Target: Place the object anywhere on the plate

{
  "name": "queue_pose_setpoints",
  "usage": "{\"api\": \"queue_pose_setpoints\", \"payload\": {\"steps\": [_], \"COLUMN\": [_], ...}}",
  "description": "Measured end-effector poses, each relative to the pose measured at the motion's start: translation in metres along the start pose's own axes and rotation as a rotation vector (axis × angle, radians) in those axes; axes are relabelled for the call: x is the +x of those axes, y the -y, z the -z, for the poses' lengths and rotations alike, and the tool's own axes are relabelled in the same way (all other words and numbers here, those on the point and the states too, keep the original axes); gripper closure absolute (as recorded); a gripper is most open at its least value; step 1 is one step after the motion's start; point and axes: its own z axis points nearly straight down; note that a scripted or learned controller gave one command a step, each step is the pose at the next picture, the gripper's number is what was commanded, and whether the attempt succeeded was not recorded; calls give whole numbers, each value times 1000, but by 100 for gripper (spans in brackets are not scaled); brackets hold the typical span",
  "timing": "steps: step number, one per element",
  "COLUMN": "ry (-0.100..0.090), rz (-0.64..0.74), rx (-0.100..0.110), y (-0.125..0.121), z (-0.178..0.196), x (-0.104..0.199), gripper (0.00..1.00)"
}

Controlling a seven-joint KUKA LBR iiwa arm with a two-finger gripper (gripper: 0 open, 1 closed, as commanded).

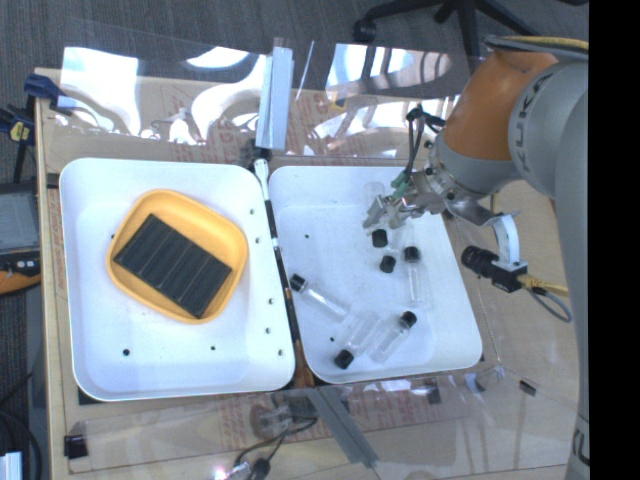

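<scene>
Gripper [385,215] low over right bin [455,343], upper area; can't tell its grip state. Clear vials [318,295] w/ black caps lie scattered below. Yellow plate [225,226] in left bin [85,358].

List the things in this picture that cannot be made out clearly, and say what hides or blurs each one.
- End effector, camera view: too small and cluttered to tell whether it holds anything.
- Clear plastic vials with black caps in the right white bin: transparent bodies blend into the white floor, so their exact count is unclear.
- Dark ribbed rectangular pad on the yellow plate: too small to identify its material.
</scene>
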Motion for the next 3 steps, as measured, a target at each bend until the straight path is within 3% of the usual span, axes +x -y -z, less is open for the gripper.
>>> {"api": "queue_pose_setpoints", "payload": {"steps": [2,3], "ry": [-2,-1], "rz": [156,268], "rx": [3,3], "y": [-43,-27], "z": [-18,-18], "x": [128,184], "gripper": [100,100]}}
